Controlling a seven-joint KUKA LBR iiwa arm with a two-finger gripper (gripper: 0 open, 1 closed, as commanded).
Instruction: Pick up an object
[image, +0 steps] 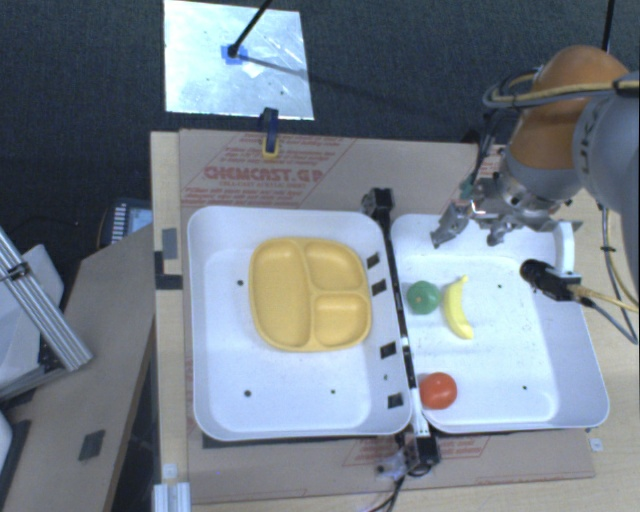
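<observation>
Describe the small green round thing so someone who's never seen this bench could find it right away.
Look in the right-hand white bin, the one without the yellow divided plate. Near that bin's left wall sits a small green ball-shaped fruit, just left of the yellow banana. It is the only green item; the other round one, nearer the front, is an orange-red tomato-like fruit.

Faded red print on the cardboard sheet (330, 160) under the bins reads "CHEMCAST GP".

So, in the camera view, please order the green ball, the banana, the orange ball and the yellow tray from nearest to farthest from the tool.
From the tool:
1. Green ball, right bin, left side.
2. Banana, beside it; nearly as close.
3. Yellow tray, left bin.
4. Orange ball, right bin, front-left corner.
</observation>
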